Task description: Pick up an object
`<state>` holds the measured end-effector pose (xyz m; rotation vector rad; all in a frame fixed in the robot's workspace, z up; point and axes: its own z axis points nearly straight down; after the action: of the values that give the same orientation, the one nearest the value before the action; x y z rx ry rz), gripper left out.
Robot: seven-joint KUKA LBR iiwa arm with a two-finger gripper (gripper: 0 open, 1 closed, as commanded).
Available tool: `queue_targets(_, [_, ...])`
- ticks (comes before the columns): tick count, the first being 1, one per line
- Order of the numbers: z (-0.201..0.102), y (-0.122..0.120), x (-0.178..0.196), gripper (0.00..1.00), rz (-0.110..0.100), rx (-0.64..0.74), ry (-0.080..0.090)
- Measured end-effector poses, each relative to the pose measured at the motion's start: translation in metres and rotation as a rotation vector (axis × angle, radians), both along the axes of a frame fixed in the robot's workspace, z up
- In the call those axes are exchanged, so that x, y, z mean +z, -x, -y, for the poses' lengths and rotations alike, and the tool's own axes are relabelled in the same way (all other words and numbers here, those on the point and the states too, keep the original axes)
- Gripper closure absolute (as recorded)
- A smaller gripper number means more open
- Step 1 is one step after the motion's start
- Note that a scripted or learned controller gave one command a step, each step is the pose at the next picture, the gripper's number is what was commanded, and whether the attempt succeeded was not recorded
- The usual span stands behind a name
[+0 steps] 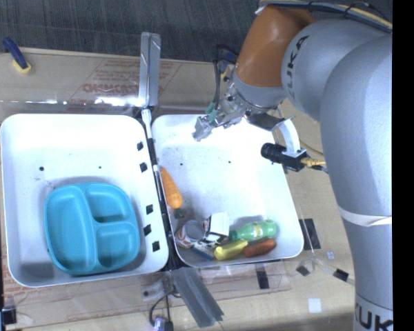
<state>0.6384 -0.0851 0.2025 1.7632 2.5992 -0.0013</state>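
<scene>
White plastic, 2 shallow bins side by side on the surface, seen from above at a slant. Left bin (14, 143): holds a blue divided tray (91, 227), 3 compartments, lying toward the near-left part. Right bin (262, 178): bare across its far half, with a cluster of small objects along the near wall.

Grey arm (345, 102) with an orange band, reaching in from the right. Hand (202, 127) hovering over the far-left corner of the right bin, pointing down and leftward. Too small and blurred to tell whether open or closed; nothing visible between the tips.

Candidates for picking, all nearer the viewer than the hand:
- Carrot (170, 188), orange, lying against the left wall of the right bin, long axis running roughly from far to near, slightly tilted. Closest object to the hand, on the near side of it and a little to the left.
- Green bottle (252, 229), lying on its side, long axis left to right, near the near-right corner.
- Yellow piece (230, 249) and red-brown piece (259, 247), lying just in front of the bottle, touching or nearly touching it.
- White box (219, 223) and a tangle of small items beside it, hard to tell apart.

Judged from this layout: carrot the shortest reach, set apart from the pile but tight against the wall, so little room on that side. Bottle cluster well apart from the hand, diagonally across the bin, crowded.
</scene>
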Motion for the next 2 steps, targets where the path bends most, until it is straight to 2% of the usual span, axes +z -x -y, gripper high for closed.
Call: queue_targets(2, [0.001,-0.001,0.021,1.00,0.002,0.004,0.000])
